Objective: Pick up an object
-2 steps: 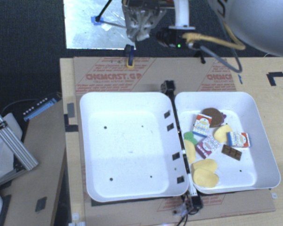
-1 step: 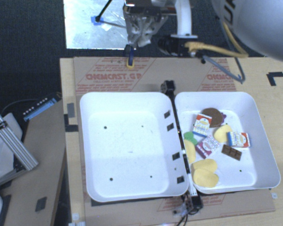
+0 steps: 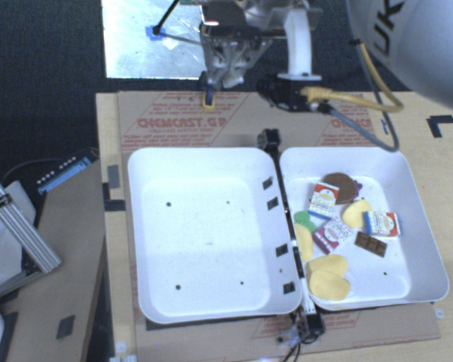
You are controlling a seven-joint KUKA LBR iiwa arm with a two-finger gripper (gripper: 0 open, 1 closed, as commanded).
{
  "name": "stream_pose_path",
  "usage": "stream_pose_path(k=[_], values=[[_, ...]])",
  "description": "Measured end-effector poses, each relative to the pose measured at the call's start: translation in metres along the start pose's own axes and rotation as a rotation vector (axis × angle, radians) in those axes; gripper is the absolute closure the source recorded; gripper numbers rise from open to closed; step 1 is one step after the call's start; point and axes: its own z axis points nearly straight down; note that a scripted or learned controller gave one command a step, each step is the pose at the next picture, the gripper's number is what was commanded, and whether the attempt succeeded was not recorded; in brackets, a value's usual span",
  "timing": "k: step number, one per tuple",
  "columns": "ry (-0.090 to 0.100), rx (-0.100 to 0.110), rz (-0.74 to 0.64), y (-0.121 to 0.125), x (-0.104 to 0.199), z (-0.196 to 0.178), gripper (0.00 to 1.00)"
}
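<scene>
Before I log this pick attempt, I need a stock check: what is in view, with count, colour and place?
Bins: two, white; left bin, right bin, side by side on the bench.
Small packets: three, mostly white with red or blue print, in the right bin.
Brown round piece: one, rear of the right bin.
Chocolate bar: one, dark brown, right bin.
Yellow pieces: several, pale yellow, near the divider.
Green piece: one, by the divider.
Gripper: one, grey, above the bench behind the bins.

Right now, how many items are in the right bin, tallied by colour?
Yellow pieces: 4
Brown pieces: 2
Printed small packets: 3
Green piece: 1
Total: 10
</scene>
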Motion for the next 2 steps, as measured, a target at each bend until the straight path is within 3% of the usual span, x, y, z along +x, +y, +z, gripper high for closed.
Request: stream_pose_path(k=[2], values=[[0.0, 0.0, 0.001, -0.04, 0.0, 0.0, 1.0]])
